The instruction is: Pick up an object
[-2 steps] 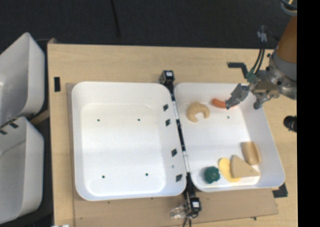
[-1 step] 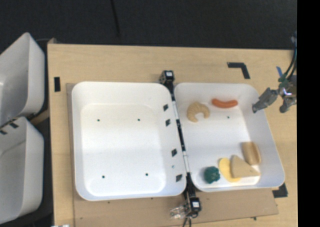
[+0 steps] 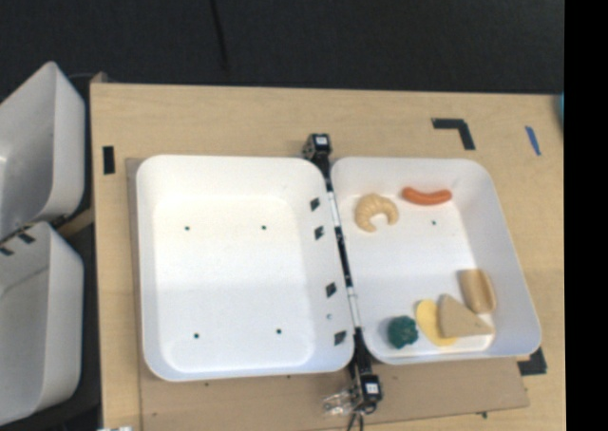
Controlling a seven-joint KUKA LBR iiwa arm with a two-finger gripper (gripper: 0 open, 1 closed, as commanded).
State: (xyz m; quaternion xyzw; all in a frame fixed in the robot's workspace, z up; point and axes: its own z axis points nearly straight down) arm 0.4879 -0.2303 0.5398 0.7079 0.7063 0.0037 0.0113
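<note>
The right bin holds a croissant, a sausage and, seemingly, bread pieces.

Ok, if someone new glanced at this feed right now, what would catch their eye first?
Probably the orange-red sausage and the pale croissant at the far end of the right bin. Next, the cluster in its near corner: a green lump beside a yellow disc, a tan wedge overlapping the disc, and a bread roll just behind the wedge.
</note>
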